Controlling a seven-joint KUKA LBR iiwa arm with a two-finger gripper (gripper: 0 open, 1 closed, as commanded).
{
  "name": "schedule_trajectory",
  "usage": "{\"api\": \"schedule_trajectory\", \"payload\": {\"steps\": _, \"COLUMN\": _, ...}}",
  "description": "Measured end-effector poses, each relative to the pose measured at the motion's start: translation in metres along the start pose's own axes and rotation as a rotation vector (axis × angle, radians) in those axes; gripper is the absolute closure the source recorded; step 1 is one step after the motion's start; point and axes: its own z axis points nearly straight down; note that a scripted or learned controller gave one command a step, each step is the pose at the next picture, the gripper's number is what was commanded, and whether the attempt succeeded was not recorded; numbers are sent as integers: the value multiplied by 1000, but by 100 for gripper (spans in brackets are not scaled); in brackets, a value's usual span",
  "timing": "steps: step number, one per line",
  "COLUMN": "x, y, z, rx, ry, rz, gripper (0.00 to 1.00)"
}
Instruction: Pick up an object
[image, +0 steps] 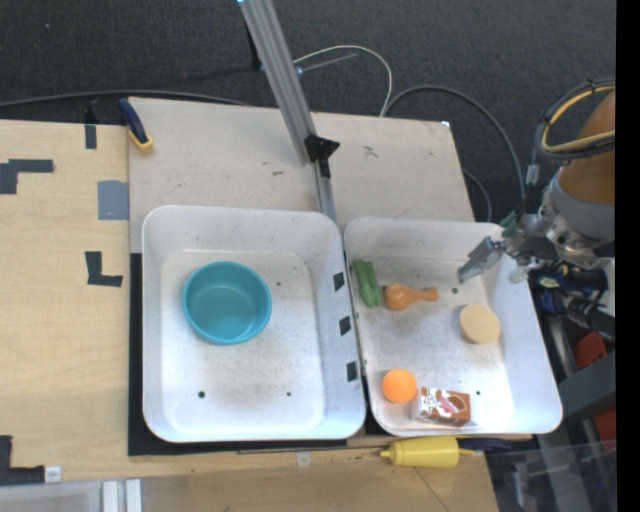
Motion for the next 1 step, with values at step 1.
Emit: {"api": "schedule_trajectory", "payload": {"steps": 1, "x": 0, "y": 0, "z": 0, "rx": 0, "ry": 0, "rz": 0, "gripper": 0}}
